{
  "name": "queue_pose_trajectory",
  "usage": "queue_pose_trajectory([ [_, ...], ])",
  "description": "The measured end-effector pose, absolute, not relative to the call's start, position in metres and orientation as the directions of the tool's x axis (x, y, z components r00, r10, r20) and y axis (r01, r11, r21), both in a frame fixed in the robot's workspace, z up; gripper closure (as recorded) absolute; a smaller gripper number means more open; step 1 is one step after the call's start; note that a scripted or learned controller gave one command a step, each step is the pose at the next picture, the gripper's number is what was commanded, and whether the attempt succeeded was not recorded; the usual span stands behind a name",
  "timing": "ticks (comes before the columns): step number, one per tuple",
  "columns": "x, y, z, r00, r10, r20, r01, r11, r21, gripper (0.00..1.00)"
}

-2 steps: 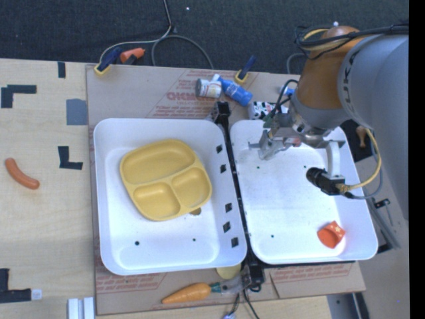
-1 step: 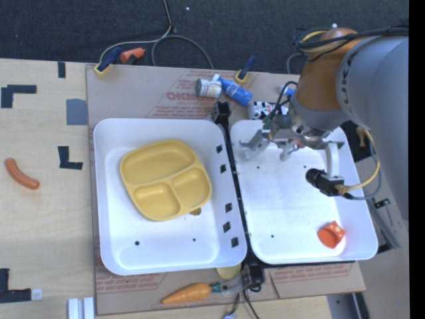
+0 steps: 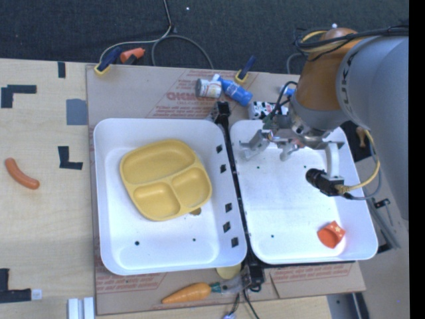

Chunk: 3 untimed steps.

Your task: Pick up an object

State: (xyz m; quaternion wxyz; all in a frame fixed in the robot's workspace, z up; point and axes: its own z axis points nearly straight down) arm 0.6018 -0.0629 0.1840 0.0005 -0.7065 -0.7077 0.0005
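Note:
My gripper (image 3: 268,150) hangs over the far left part of the right bin (image 3: 292,244), and nothing lies between its two grey fingers (image 3: 248,149), which stand spread open. A small orange-red object (image 3: 331,234) lies in the near right corner of that bin, well away from the gripper. The left bin (image 3: 116,244) holds a yellow divided plate (image 3: 165,179). A small brown bit (image 3: 194,211) peeks out from under the plate's near edge.
A carrot (image 3: 188,292) lies on the cardboard in front of the bins. A sausage (image 3: 22,173) rests on the bench at far left. Behind the bins are a blue-and-white bottle (image 3: 224,89) and clamps (image 3: 119,56). Black clips (image 3: 226,178) line the divide between the bins.

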Motion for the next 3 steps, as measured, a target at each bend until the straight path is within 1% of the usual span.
queue_pose_trajectory([
  [3, 0.6018, -0.0629, 0.1840, -0.002, 1.000, 0.000, 1.000, 0.002, -0.001, 0.00],
])
